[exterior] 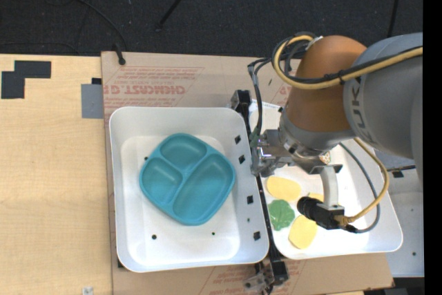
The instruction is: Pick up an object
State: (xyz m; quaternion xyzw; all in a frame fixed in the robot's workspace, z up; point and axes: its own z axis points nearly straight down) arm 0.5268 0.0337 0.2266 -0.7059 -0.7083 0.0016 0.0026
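– Yellow piece [302, 233] at the front: where exactly did it lie?

– On the floor of the right-hand bin [395, 240], close to its near rim. A green piece [280, 214] lay just beside it, toward the wall where the two bins met. A second yellow piece [282, 187], an oval one, lay just behind the green. All three rested flat on the white floor of the bin, grouped in its near left part.

– And the arm?

– The grey arm [387, 100], with its orange band [328, 72] uppermost, reached in from the right and hung over the right-hand bin. The gripper [264, 159] sat low at that bin's left wall, just behind the oval yellow piece and largely hidden under the wrist. Whether it was open or closed could not be told from the one camera.

– What did the other bin hold?

– A teal divided plate [186, 178] lay flat in the middle of the left-hand bin [114, 183], its three compartments facing up, well apart from the gripper. Both bins stood side by side on a brown cardboard sheet [159, 79] printed in red, which rested on the pale wooden table [48, 183].
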